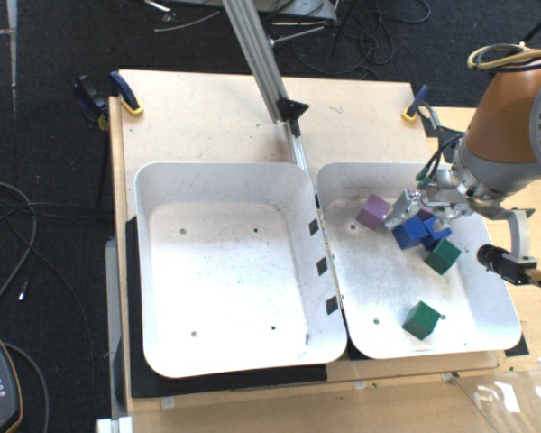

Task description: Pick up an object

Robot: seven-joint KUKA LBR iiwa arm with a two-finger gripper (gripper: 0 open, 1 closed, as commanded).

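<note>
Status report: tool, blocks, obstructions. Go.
Tool low in the right bin, over the blue block. Purple block to one side, green block to the other, crowding it. Second green block apart, nearer the front rim.

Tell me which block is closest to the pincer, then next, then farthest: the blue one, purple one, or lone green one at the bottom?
1. Blue block, right beneath the pincer.
2. Purple block, just to its left.
3. Lone green block, near the bin's front edge.
</note>
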